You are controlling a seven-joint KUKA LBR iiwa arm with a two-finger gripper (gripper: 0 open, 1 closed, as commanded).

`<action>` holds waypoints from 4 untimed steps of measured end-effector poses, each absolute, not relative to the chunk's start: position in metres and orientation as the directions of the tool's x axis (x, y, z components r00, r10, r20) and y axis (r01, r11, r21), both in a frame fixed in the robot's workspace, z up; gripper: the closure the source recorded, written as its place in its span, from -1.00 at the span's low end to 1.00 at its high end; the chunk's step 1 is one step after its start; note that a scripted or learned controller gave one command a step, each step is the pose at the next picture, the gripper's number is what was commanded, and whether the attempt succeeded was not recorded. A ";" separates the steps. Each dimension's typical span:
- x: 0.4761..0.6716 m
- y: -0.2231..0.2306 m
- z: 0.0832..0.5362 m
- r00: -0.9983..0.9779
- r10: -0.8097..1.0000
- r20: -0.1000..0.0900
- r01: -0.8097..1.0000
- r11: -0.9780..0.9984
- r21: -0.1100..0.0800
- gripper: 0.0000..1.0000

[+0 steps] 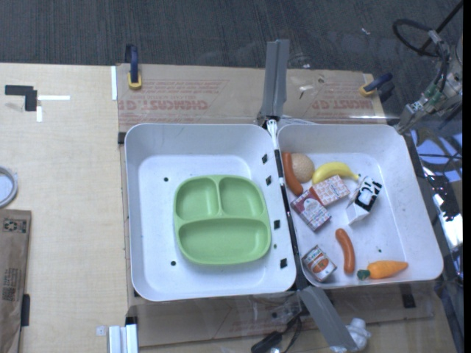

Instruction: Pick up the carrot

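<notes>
The carrot (386, 269) is orange with a small green top. It lies flat in the near right corner of the right bin (413, 169), its green end pointing left. Nothing touches it. Just to its left an orange-red sausage (345, 250) lies lengthwise, and a small can (319, 262) lies on its side beyond that.
The right bin also holds a banana (335, 171), a brown roll (300, 168), two red cartons (310, 208), and a black-and-white carton (366, 195). A green divided plate (221, 219) sits in the left bin (143, 197). Cables (430, 57) hang past the far right corner.
</notes>
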State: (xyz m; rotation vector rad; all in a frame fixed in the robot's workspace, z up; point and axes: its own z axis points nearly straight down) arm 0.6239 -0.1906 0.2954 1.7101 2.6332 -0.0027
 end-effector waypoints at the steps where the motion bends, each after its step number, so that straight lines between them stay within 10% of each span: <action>1: 0.660 -0.217 0.293 -0.437 0.899 -0.003 0.899 0.437 0.000 1.00; 4: 0.660 -0.222 0.287 -0.229 0.974 -0.002 0.974 0.229 0.002 1.00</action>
